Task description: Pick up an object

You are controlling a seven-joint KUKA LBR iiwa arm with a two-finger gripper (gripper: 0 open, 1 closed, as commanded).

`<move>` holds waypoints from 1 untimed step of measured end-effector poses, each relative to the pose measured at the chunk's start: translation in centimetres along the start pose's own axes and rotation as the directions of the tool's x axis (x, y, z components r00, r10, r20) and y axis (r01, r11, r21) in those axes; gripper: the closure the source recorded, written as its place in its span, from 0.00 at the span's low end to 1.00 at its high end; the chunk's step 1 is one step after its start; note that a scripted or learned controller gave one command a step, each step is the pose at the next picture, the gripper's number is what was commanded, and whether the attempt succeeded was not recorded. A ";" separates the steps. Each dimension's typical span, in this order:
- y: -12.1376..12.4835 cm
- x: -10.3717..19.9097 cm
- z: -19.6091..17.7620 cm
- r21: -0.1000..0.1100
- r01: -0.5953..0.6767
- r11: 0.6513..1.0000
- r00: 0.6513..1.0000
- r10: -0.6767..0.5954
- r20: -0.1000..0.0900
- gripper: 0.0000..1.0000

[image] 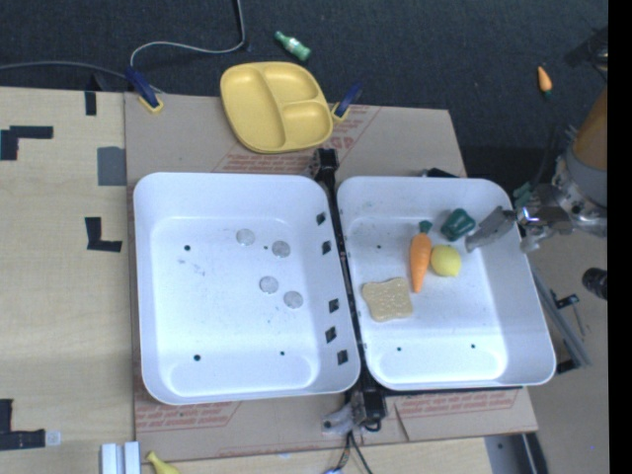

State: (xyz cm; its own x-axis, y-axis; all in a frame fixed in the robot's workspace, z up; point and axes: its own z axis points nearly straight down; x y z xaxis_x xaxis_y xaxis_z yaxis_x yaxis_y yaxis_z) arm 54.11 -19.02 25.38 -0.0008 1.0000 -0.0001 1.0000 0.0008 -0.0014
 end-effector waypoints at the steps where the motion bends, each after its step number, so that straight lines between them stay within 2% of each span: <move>1: 1.8 3.0 11.6 0.003 0.000 1.000 1.000 0.000 -0.002 0.00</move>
State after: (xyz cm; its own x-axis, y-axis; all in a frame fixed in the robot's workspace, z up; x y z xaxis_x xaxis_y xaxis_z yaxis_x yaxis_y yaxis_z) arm 55.93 -16.00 13.79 -0.0012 1.0000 0.0015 1.0000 0.0012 -0.0045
